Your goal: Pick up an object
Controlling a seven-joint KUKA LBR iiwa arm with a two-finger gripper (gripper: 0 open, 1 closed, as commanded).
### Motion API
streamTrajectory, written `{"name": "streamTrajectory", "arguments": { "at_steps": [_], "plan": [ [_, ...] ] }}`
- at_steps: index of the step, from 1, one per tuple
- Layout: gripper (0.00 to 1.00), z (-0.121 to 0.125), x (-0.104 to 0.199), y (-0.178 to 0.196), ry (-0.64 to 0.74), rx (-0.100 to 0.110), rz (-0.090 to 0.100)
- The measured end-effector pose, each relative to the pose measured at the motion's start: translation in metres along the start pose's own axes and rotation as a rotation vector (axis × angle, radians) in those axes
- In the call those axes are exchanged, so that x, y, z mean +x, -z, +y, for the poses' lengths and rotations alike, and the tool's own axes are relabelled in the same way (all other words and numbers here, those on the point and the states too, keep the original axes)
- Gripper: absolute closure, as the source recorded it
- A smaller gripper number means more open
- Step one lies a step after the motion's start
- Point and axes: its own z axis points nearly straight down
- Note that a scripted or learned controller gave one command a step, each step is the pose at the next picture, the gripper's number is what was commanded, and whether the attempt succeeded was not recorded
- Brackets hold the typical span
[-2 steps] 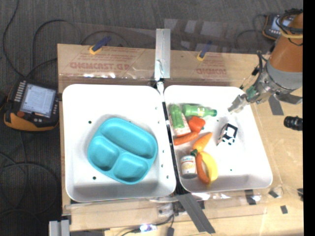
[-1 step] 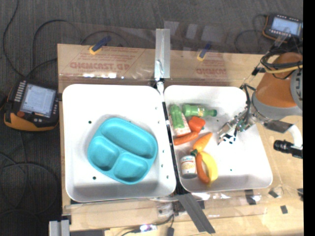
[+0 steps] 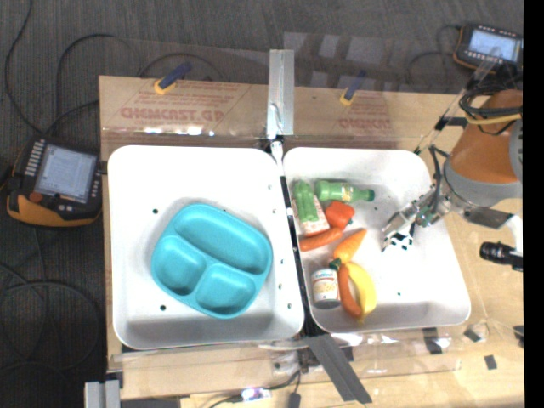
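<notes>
2 white bins side by side, the left bin (image 3: 127,313) holding a teal divided tray (image 3: 212,259). All pickable stuff sits in the right bin (image 3: 442,300), bunched against its left wall: a green bottle (image 3: 344,192) lying across, a green-and-white packet (image 3: 308,208) beside it, a red-orange piece (image 3: 339,214), a carrot (image 3: 350,243) on a slant, a small jar (image 3: 325,286) and a banana (image 3: 360,289) near the front.

The gripper (image 3: 406,222) hangs over the right half of that same bin, above bare floor (nothing between its fingers). Its jaws look spread a little, fingers pointing down and toward the pile.

Key relation: every object lies to the left of the jaws. The carrot is nearest, just left and slightly toward the front, with its long axis running diagonally from front-left up to back-right, so its upper tip points roughly at the gripper. The banana is further toward the front, well apart.

My read: approach step, no grasp yet. The next move needs a leftward shift, then a descent with the jaws closing across the carrot's narrow width, not along it. Risk: crowded neighbours, a finger may land on the red-orange piece.
</notes>
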Motion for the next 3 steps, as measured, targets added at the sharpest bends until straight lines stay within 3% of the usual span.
{"name": "streamTrajectory", "arguments": {
  "at_steps": [1, 2, 3],
  "plan": [
    [0.00, -0.001, 0.000, -0.001, 0.000, 0.003, 0.001],
    [0.00, -0.007, -0.001, -0.009, 0.029, -0.021, -0.021],
    [0.00, 0.008, 0.007, -0.009, -0.013, -0.013, -0.032]
  ]
}}
